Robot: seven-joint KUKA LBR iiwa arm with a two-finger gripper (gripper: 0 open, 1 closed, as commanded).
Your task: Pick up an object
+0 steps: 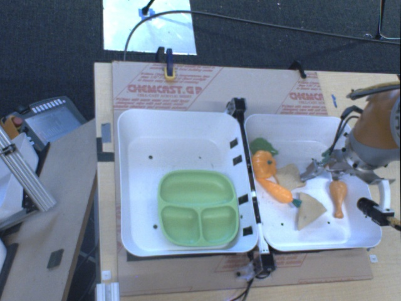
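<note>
While the gripper (315,168) hovered low in the right bin (357,236), jaw opening indiscernible, the drumstick toy (338,197) lay just beside it; likely light, rigid and smooth, it seemed best pinched across its narrow shank.

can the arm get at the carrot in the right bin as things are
Probably yes: the carrot lies uncovered on the right bin's floor, with the end effector low in that bin beside it. The pumpkin touching its end could crowd a grasp.
</note>
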